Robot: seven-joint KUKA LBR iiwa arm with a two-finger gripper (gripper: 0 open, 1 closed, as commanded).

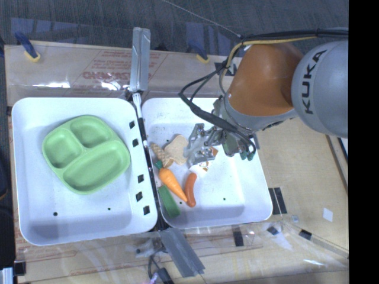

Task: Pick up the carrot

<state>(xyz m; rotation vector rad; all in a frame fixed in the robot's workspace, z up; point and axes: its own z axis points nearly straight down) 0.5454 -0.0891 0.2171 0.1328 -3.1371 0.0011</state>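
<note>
Reaching in from the right with the grey arm and its orange band (260, 78), and hanging the metal two-finger gripper (204, 147) over the middle of the right-hand shallow white plastic bin (237, 200). Not being able to tell whether the claw is open or closed, with the metal parts blurring together.

Finding the small orange tapered carrot (172, 183) lying on the floor of that same bin, near its left wall, slanting with the thick end up-left and the tip down-right. Seeing it sitting below and to the left of the gripper, near it but apart from it.

Noting a curved red-orange sausage-shaped piece (190, 188) lying just beside the carrot's tip, a dark green oblong piece (169, 205) resting against the left wall below the carrot, and a pale beige bread-like piece (174, 148) lying above the carrot, just left of the gripper.

Seeing a light green three-compartment plate (86, 154) sitting in the left-hand shallow white bin (35, 218).
</note>
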